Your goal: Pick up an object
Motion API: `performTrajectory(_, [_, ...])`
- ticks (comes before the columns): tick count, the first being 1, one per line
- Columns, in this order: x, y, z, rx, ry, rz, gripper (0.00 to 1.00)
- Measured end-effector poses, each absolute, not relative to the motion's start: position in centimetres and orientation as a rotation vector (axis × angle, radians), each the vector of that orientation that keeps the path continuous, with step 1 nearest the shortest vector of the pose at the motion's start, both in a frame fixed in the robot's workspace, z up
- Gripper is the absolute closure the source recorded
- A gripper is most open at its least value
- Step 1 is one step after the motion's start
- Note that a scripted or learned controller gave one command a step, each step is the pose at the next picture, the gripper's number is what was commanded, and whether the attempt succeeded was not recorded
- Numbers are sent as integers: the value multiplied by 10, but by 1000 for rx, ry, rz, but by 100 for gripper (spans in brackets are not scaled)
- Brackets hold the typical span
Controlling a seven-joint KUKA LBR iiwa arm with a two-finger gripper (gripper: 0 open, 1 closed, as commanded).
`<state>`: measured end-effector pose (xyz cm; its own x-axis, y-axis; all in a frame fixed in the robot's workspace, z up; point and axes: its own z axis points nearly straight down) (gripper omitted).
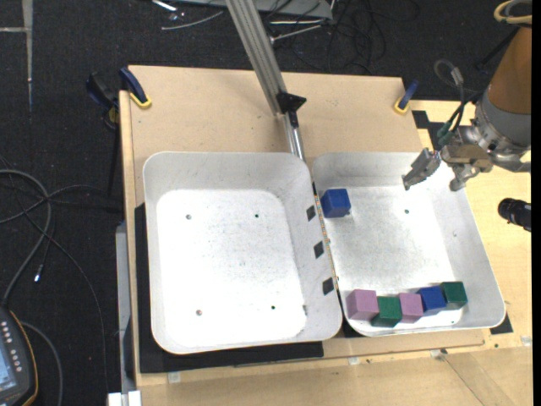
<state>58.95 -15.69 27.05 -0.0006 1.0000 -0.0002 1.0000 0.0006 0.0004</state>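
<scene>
Black carpet strewn with cables is surrounding a wooden bench, and two shallow white bins are sitting on it side by side. The left bin is lying across the middle of the frame; the right bin is filling the lower right. A blue cube is sitting alone near the right bin's upper left corner, close to the seam between the bins. Five more blocks are crowding the bottom edge: a purple block, a dark green block, a second purple block, a blue block and a green block, each touching its neighbour.

The gripper is hanging at the right bin's upper right corner, its two fingers spread apart with nothing between them, well apart from every block.

I'd be worrying about the row at the bottom: the blocks are packed so tightly against each other and the wall that fingers coming down there could land on top of a neighbour or shove the line sideways instead of closing around one. The lone cube looks the safer target, though it is sitting close to the bin's edge.

The arm is being cut off at the right edge of the frame, and I cannot tell how high the fingertips are hovering above the bin floor.
</scene>
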Motion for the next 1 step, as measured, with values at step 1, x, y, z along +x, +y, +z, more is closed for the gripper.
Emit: performTrajectory(1, [512,-211,205,2236,2216,-11,0])
